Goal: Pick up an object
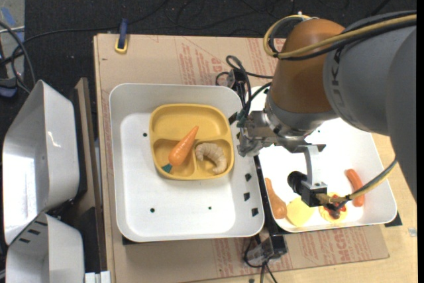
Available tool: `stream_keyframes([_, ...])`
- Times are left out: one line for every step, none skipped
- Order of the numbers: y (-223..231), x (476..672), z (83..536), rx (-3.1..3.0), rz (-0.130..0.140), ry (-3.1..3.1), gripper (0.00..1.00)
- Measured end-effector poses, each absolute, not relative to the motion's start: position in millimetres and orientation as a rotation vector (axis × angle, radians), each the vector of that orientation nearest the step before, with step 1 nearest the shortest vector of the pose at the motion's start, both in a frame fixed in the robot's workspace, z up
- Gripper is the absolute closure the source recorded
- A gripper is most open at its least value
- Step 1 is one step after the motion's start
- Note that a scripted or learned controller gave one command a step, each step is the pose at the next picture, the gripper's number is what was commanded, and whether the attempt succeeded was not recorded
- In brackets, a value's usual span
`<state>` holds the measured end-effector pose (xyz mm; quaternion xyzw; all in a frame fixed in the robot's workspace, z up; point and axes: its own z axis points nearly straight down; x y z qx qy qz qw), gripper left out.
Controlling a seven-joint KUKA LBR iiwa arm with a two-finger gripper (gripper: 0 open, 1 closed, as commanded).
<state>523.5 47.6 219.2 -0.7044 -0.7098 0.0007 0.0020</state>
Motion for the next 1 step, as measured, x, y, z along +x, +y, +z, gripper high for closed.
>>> stream_keyframes([97.1, 508.1, 214.3, -2.210, 0.001, -2.228, 1.00])
